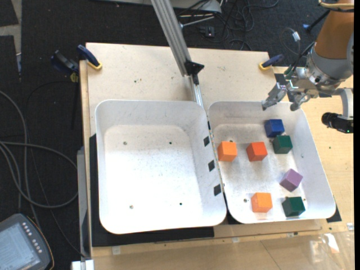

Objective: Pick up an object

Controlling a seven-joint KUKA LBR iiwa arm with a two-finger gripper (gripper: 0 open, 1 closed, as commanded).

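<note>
My gripper [284,101] hangs over the far edge of the right bin [242,112], its two fingers spread open with nothing between them. Just below it lies a blue cube [274,127], with a dark green cube [282,144] touching its near side. Two orange cubes [228,151] [256,151] sit side by side in the bin's middle. A purple cube [291,179] lies toward the right wall. Near the front are a third orange cube [261,202] and a second dark green cube [293,206].
The left bin [107,151] stands beside the right one, sharing a raised divider with black clips [211,165]. A slanted metal pole [171,24] crosses above the bench's far side. Blue and yellow clamps [89,58] [271,62] grip the bench's back corners.
</note>
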